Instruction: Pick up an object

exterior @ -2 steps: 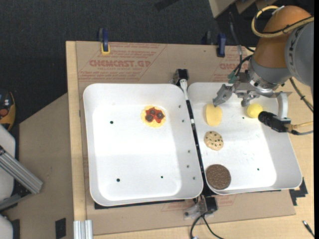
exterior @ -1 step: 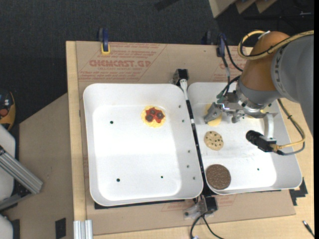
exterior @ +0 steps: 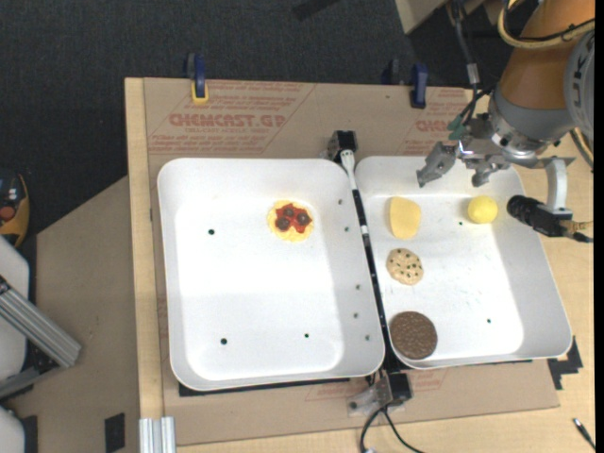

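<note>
Tool (exterior: 460, 165) hangs with fingers spread, nothing in them. Small yellow ball (exterior: 481, 209) sits just below it, a bit right. Probably light and slick, liable to roll, so pinch across its middle.

one fixed overhead camera, slanted down, both bins (exterior: 179, 253) framed

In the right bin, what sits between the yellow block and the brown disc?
The chocolate chip cookie lies between the yellow block and the brown disc, all in a column along the right bin's left side, per the camera view.
</note>
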